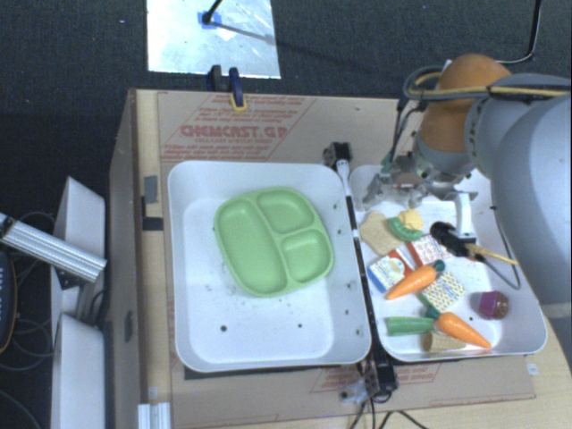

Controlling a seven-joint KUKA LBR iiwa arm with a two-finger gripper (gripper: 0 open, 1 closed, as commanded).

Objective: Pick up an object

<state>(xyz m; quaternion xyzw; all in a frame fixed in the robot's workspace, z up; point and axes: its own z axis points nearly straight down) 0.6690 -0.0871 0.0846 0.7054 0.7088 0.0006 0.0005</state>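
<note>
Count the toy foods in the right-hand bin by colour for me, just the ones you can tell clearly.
Orange toy carrots: 2
Green toy vegetable pieces: 2
Purple round toy: 1
Tan bread-like slice: 1
Total: 6, leaving out the small printed boxes and the pieces the arm hides.

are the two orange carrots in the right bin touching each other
Apart. The camera view shows a patterned block between the upper carrot and the lower carrot.
</note>
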